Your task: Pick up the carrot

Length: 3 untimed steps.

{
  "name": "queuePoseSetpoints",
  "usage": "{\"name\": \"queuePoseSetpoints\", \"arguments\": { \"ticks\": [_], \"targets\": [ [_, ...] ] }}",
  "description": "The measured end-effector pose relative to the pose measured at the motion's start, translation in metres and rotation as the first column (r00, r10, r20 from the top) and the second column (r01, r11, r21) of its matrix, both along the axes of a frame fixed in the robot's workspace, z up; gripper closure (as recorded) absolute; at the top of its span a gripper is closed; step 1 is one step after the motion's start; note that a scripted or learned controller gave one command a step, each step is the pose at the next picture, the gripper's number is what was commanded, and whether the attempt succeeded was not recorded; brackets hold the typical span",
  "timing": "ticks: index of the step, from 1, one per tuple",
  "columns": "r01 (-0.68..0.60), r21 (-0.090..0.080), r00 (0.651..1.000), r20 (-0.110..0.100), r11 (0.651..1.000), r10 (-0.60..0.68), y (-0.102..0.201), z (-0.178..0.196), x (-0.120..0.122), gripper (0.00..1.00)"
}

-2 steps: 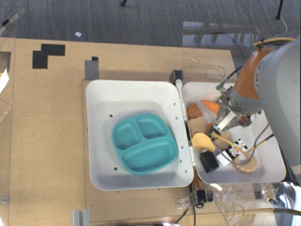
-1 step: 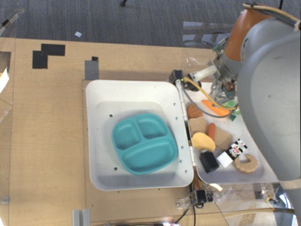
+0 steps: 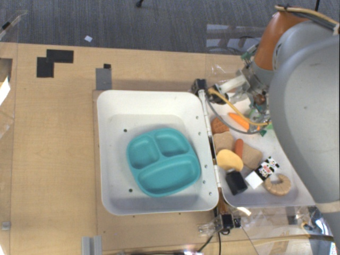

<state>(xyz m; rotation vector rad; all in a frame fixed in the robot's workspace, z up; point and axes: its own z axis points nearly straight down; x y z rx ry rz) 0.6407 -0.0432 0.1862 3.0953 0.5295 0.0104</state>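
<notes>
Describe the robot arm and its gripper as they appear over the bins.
The arm is a bulky, rounded, smooth light-grey shell, with a glossy orange band above the wrist. A thin tan cable runs along its top edge. The gripper is a small cluster of white, black and metal parts with loose wiring, including a yellowish lead.

Single fixed cam, mounted above the table (image 3: 48, 158), looking down at a slant. Far edge of the table and a strip of grey floor (image 3: 159, 15) lie along the top of the frame. Both white bins in shot: left bin (image 3: 106, 142) whole, approx. centre; right bin (image 3: 297, 198) partly covered by the arm (image 3: 311, 105), which enters from the right, close to the lens.
</notes>
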Motion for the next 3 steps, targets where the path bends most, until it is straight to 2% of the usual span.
{"name": "queuePoseSetpoints", "arguments": {
  "ticks": [1, 2, 3],
  "targets": [
    [-0.028, 0.0, 1.0, -0.003, 1.0, 0.028, -0.005, -0.001, -0.053, 0.0],
    [0.113, 0.003, 0.994, 0.0, 0.994, -0.113, -0.064, -0.084, -0.057, 0.0],
    [0.122, -0.004, 0.993, 0.0, 0.993, -0.122, -0.045, -0.095, -0.033, 0.0]
  ]
}}
